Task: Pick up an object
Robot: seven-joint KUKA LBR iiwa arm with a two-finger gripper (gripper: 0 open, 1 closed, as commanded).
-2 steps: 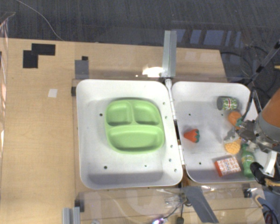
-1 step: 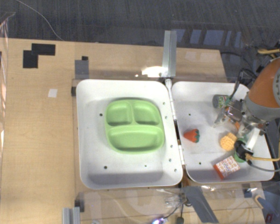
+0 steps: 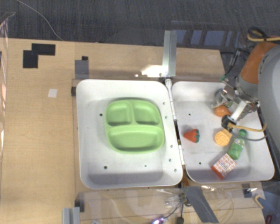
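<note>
An orange ball (image 3: 220,110) lies just under the jaws (image 3: 227,103).

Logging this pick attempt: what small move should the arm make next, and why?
Probably ease straight down onto the orange object: the gripper sits right over it in the right bin, and nothing is visibly held yet.

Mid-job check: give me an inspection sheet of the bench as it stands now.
Surface: wooden bench, two white bins side by side.
Job's things: right bin holds strawberry, orange ball, yellow fruit, green bottle, red carton.
Clutter: green tray in left bin.
Gripper: gripper low over the orange ball; grasp not clear.
Cables: yellow cable by the gripper.
Surroundings: dark floor; black marks on the bench.
</note>
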